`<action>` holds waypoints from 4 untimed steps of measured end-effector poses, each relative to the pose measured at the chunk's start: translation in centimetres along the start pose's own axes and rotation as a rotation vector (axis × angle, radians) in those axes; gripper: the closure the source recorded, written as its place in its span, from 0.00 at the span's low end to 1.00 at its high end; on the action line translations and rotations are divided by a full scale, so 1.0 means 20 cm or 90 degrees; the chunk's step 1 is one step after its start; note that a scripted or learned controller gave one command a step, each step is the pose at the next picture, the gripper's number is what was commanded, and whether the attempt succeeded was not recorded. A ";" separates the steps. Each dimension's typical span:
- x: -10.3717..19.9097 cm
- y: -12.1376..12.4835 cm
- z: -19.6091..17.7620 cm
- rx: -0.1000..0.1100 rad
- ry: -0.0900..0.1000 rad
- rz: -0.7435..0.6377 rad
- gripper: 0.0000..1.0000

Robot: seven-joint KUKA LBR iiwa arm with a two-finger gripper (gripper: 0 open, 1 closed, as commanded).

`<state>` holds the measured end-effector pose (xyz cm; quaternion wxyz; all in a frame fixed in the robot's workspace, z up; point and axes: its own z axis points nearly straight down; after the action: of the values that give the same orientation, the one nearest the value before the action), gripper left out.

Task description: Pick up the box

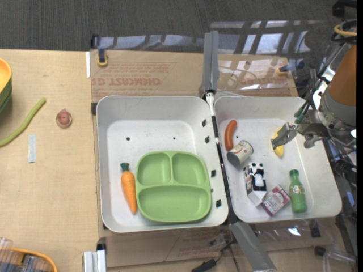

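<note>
The box (275, 200) is small, pink and white, and lies flat near the front of the right bin (317, 208). It sits between a black-and-white carton (256, 179) and a green bottle (297, 192). My gripper (300, 135) hovers over the right bin's far right side, well behind the box. Its fingers stand open with nothing between them. A yellow banana (278, 139) lies just to the left of the fingers.
The right bin also holds a red sausage (229, 134) and a tipped can (240, 152). In the left bin (113, 152) are a green divided plate (172, 186) and a carrot (129, 186). A divider rail (214, 152) separates the bins.
</note>
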<state>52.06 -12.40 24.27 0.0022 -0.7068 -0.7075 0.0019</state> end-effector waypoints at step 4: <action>-0.30 -0.18 0.74 -0.010 0.007 0.073 0.00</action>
<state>48.35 -18.46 9.53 0.0004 -0.7461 -0.6658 -0.0071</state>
